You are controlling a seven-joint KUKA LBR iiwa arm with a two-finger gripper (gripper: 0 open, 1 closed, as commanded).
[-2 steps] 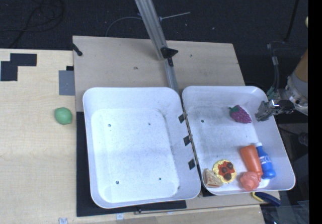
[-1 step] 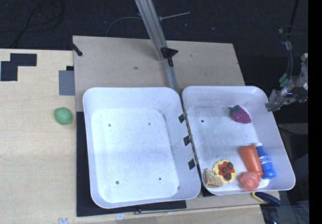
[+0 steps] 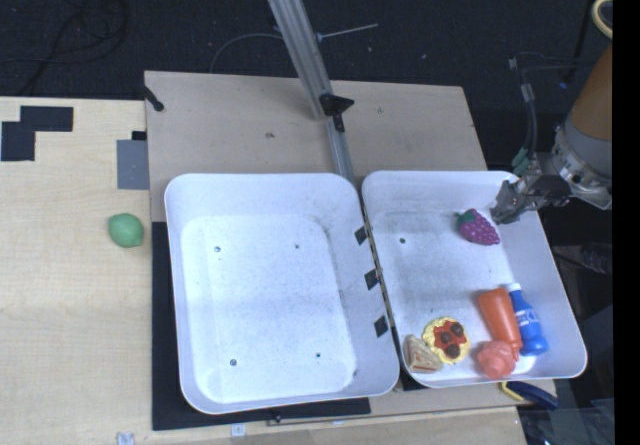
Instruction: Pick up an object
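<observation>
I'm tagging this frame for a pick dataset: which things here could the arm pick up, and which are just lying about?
Belongs to the job:
pincer
purple grape bunch, right beside the pincer
orange bottle
blue and white bottle
small pizza
sandwich wedge
reddish toy

Just lying about:
green ball, on the bench outside the bins
metal rail

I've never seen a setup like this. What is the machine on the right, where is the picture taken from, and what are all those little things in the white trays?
One camera above the bench looks down at a slant. The grey and orange machine at right is a robot arm; its hand hovers beside purple toy grapes in the right bin. That bin's near corner holds a toy pizza, a sandwich wedge, an orange piece, a pinkish lump and a blue bottle. The left bin sits alongside. A green ball lies on the bench. Nothing is visibly held.
</observation>
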